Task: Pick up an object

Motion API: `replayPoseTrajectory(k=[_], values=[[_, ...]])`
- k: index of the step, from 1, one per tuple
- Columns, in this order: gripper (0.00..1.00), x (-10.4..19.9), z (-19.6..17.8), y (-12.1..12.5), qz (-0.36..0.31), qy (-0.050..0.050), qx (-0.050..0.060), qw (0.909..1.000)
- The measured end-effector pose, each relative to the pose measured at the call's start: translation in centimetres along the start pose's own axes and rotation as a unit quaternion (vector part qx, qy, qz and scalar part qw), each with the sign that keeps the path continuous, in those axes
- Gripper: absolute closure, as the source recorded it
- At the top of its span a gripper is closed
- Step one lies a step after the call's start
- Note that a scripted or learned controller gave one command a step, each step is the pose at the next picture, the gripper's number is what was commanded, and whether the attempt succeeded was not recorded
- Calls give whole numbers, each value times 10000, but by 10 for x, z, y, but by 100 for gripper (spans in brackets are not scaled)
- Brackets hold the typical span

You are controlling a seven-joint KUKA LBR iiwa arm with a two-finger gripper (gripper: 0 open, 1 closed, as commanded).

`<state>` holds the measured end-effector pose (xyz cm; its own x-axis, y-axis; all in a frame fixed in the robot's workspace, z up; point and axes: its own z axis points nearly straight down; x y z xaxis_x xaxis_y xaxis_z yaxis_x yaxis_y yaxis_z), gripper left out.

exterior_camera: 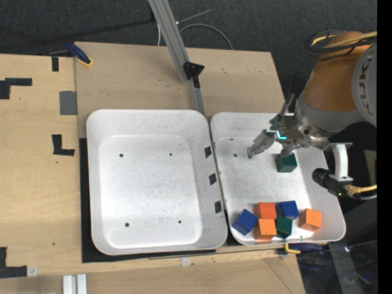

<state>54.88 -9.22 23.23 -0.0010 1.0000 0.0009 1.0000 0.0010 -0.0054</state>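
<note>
My gripper (271,151) hangs over the middle of the right bin (239,164), open, its fingers spread apart. The left finger points toward the bin's bare floor; nothing shows between the fingers. A dark green block (285,163) sits just under and beside the right finger, and whether they touch cannot be told. Along the bin's front edge lies a cluster of blocks: a blue block (245,220), an orange block (267,210), another blue one (288,209), a second orange block (266,227), a green block (283,226) and an orange block (311,218) at the far right.
The left bin (147,182) stands beside the right one, sharing a raised rim in the middle. A slanted metal bar (177,41) crosses the bench behind the bins. The arm's orange-banded wrist (337,84) looms over the right bin's far right side.
</note>
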Motion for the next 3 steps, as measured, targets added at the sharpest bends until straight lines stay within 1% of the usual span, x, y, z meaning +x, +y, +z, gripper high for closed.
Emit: replayPoseTrajectory(k=[1, 2, 3], values=[[0, 0, -2, 1, -4, -4, -20, 10000], [0, -4, 59, -7, 6, -3, 11, 10000], [0, -8, 123, -6, 4, -3, 14, 10000]])
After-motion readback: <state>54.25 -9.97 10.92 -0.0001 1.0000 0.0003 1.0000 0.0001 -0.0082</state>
